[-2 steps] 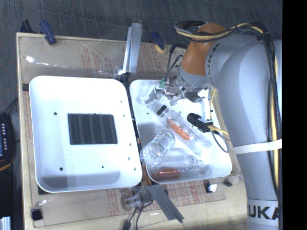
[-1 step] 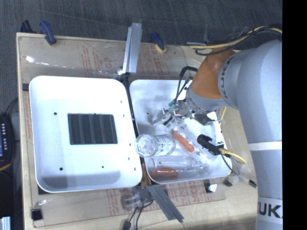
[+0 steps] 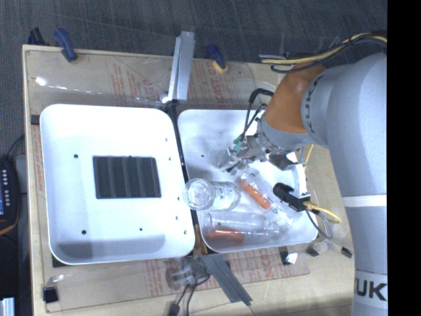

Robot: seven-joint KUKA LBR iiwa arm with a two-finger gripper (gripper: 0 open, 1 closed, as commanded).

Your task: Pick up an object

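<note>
Orange pen [image 3: 254, 195] lies diagonal, upper-left to lower-right; gripper [image 3: 238, 151] state unclear

Gripper [image 3: 238, 151] low in right bin [image 3: 197, 127], near clear bottle [image 3: 209, 194] & orange marker [image 3: 254, 194].

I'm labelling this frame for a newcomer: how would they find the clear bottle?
Start at the right bin. Along its left wall lies the clear bottle, round end facing up. Unlike the orange marker beside it, it is see-through and colourless.
</note>
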